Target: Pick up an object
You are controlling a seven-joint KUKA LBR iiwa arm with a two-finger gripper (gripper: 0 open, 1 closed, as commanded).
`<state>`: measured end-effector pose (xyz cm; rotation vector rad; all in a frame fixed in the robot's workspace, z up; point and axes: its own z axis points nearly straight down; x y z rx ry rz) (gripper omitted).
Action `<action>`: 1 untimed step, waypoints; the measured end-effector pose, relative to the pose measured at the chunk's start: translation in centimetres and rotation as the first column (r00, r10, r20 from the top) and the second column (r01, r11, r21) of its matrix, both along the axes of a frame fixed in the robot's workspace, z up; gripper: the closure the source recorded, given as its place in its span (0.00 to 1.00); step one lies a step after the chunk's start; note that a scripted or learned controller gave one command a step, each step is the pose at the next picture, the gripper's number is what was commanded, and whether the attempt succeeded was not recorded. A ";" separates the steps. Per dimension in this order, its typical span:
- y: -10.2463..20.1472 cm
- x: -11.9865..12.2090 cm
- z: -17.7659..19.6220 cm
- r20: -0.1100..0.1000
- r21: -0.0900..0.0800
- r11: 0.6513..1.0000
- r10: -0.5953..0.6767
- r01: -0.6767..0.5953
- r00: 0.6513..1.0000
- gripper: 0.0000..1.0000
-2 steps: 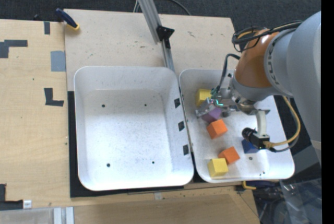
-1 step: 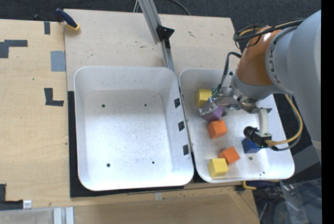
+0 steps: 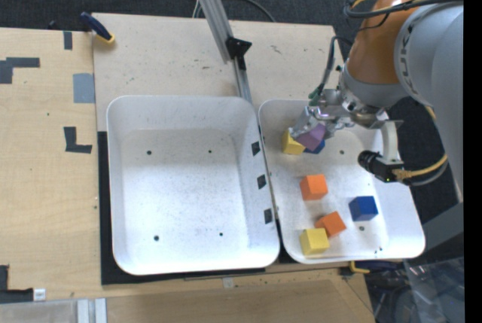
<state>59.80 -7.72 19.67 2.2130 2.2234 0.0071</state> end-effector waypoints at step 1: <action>14.2 0.2 -0.6 -0.009 0.003 1.000 0.005 -0.005 1.000 1.00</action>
